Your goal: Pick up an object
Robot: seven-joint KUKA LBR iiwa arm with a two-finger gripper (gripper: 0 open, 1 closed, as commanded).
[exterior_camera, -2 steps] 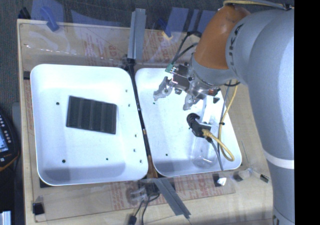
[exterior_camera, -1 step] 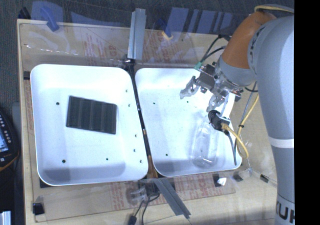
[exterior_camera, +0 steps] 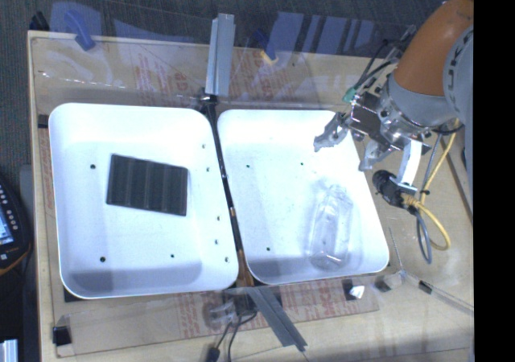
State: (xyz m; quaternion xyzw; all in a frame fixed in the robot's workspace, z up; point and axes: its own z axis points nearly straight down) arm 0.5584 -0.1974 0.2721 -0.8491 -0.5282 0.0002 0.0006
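A grey robot arm with an orange band reaches in from the right over a bench bearing two shallow white bins set side by side. Its two-finger gripper hovers above the far right corner of the right bin, fingers spread apart with nothing between them; one finger sits over the bin's floor, the other near the bin's right wall.

A clear plastic bottle lies on its side in the right bin, in the near right part of the floor. Its long axis runs roughly near to far, leaning slightly to the right at the far end. The narrower end appears to point away toward the far wall, while the broader end rests close to the near rim; its transparency makes the outline faint against the white floor. The bottle sits well apart from the gripper, nearer to the viewer than the fingers.

In the left bin, a dark, ribbed rectangular pad lies flat near the middle, its long side running left to right with a slight tilt. A yellow cable loops down beside the right bin's outer wall, and a grey metal bar stands at the far side, above the seam between the bins.
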